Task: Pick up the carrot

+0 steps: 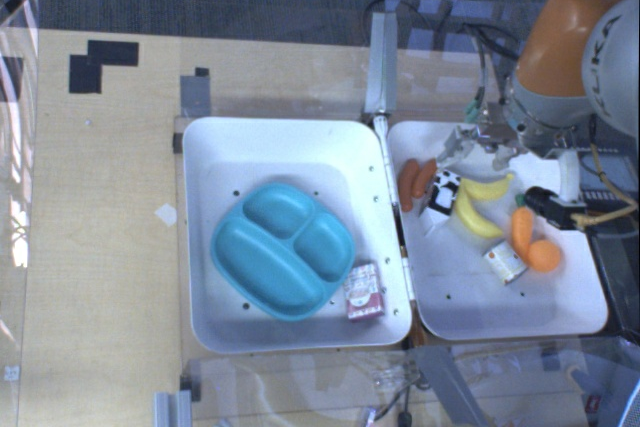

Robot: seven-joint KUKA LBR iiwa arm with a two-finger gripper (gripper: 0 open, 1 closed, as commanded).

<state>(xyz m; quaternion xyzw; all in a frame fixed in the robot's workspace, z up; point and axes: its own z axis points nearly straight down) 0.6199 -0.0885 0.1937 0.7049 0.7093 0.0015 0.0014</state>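
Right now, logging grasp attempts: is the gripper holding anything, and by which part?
Nothing is held: the gripper hangs above the right bin; the carrot lies untouched.

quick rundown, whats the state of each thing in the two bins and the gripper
carrot: lying in the right bin, not gripped, its lower end against the orange
orange: resting in the right bin
banana: lying flat, left of the carrot
sausage: lying near the right bin's left wall
blue divided plate: flat in the left bin, right way up
small carton: lying beside the plate
gripper: above the right bin's far side, holding nothing visible
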